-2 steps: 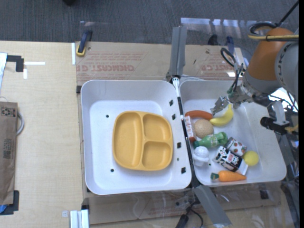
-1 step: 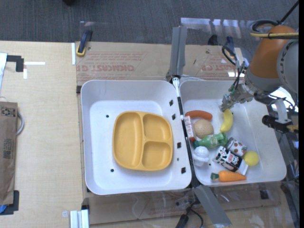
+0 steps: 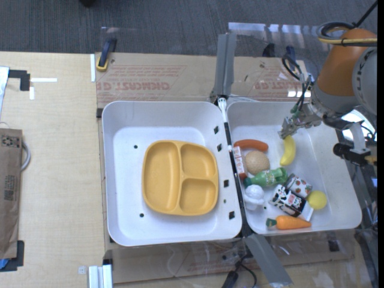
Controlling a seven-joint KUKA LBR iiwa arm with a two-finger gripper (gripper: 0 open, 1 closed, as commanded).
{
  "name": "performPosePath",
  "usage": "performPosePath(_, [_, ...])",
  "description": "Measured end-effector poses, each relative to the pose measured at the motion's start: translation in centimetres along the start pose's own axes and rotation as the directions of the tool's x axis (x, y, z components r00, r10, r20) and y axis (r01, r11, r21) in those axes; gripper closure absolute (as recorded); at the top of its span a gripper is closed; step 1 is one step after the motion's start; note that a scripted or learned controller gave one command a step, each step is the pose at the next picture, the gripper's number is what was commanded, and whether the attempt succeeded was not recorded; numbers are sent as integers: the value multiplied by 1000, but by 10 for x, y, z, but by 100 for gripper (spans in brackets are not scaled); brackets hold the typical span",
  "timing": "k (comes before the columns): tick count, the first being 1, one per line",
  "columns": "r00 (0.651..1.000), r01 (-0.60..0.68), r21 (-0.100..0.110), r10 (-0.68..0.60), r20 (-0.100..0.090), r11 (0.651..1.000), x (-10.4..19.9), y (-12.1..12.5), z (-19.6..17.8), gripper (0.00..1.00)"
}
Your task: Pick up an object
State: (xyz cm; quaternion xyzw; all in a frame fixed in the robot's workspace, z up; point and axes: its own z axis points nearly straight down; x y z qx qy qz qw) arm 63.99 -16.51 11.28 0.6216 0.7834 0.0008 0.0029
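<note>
The right bin (image 3: 336,161) holds a pile of toy food. A yellow banana (image 3: 288,152) lies near its back, and my gripper (image 3: 293,126) hangs just over the banana's upper end, at the back of that bin. Left of the banana lie a red sausage (image 3: 251,144) and a round tan bun (image 3: 257,161). Below them are a green bottle (image 3: 267,177), a white piece (image 3: 254,195), a cow-patterned carton (image 3: 289,200), a yellow lemon (image 3: 317,200) and an orange carrot (image 3: 290,222). Nothing is lifted off the bin floor.
The left bin (image 3: 120,161) holds a yellow divided plate (image 3: 180,177). A raised divider (image 3: 227,143) separates the two bins. The grey and orange arm (image 3: 345,65) comes in over the right bin's back right corner. A brown paper bag (image 3: 11,191) lies at the far left.
</note>
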Motion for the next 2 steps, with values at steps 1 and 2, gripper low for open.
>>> performPosePath(1, [986,-166,6,166,-1,986,67,8,-124,100])
performPosePath(2, [1000,-14,5,14,-1,1000,39,30,-123,100])
